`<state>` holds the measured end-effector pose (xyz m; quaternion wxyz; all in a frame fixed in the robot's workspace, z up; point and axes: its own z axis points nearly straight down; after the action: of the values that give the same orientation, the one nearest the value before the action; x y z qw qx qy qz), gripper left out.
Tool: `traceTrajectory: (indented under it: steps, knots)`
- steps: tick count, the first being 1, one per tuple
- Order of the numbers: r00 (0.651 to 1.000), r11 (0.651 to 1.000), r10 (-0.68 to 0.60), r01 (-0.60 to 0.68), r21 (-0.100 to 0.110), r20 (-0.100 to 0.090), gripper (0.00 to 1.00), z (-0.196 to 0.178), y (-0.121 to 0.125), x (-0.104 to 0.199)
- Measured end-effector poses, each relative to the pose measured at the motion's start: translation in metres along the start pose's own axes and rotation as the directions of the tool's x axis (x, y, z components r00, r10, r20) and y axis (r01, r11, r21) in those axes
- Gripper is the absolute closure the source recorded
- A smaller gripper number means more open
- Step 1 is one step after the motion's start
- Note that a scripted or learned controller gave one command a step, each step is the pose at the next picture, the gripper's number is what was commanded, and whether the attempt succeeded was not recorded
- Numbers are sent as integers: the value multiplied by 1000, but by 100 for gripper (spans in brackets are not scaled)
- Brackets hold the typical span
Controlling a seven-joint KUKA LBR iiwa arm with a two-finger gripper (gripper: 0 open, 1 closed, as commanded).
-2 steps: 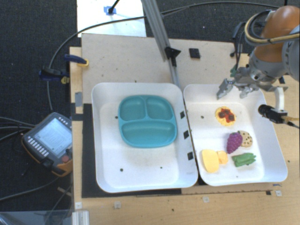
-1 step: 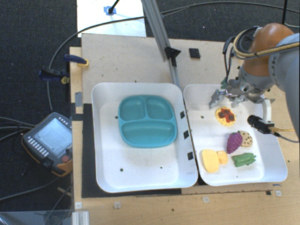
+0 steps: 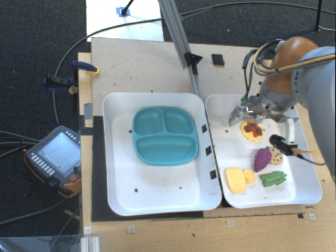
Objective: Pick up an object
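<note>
Toy food is sitting in the right bin (image 3: 304, 193) — a round pizza piece (image 3: 252, 130) with no clear long axis, purple grapes (image 3: 262, 159) running up-down, a yellow cheese block (image 3: 236, 180), and a green pod (image 3: 273, 179) lying left-right. The wooden surface (image 3: 136, 62) is carrying both bins, the left bin (image 3: 118, 193) holding a teal divided plate (image 3: 165, 135), with dark carpet and a pendant (image 3: 55, 159) alongside. The end effector (image 3: 247, 113) is hovering just above-left of the pizza — can't tell how far open, nothing visibly gripped.
</note>
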<state>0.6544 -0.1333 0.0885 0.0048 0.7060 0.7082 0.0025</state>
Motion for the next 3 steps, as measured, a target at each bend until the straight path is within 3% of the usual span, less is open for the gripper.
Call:
traceTrajectory:
  steps: [1, 2, 3]
  knots:
    - [1000, 1000, 0, 0, -15, 5, 100, -18, 5, -2]
    - [1000, 1000, -2, 2, 2, -2, 100, -80, 1, 3]
    - [1000, 1000, 1, -1, 2, -1, 100, -135, -2, -6]
